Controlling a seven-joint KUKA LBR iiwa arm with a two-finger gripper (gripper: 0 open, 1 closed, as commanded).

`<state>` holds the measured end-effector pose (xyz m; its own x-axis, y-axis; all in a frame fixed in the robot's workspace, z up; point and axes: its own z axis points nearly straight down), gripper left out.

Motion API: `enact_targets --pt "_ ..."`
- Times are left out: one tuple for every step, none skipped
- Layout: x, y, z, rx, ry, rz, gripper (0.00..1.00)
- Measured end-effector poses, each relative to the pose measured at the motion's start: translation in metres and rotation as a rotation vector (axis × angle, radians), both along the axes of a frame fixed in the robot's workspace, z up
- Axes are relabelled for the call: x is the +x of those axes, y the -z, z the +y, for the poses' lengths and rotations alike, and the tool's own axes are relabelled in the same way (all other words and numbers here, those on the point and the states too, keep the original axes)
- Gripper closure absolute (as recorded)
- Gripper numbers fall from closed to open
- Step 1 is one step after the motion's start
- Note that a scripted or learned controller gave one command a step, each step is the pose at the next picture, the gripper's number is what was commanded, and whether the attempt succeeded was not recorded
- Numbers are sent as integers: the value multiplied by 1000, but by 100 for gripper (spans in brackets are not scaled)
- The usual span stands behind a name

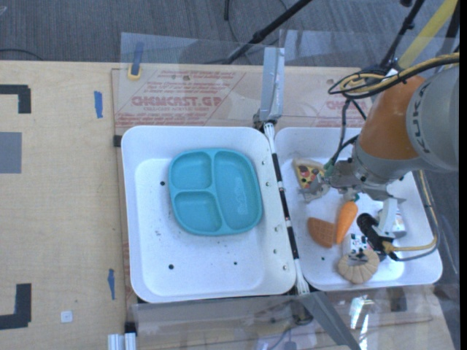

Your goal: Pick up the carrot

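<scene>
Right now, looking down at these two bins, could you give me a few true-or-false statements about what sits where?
1. The carrot lies in the right-hand bin. True.
2. The carrot rests on the teal plate. False: the plate sits in the left-hand bin, away from the carrot.
3. The plate has three compartments. True.
4. The arm hangs over the plate. False: it is above the carrot's bin.

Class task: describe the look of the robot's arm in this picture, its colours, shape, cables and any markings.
The arm is a rounded grey shell with dark lettering on it. A broad orange band sits above the wrist. Black and yellow cables loop beside the band.
</scene>
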<state>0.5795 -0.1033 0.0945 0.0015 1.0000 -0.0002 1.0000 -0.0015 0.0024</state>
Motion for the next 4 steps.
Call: enact_targets --pt "-33 6 -70 -3 -326 -4 0" --pt "-31 -6 -74 -9 -320 -12 100" --pt "-57 -68 -7 -1 -159 0 100" --pt "-100 -89 1 1 -212 4 100"
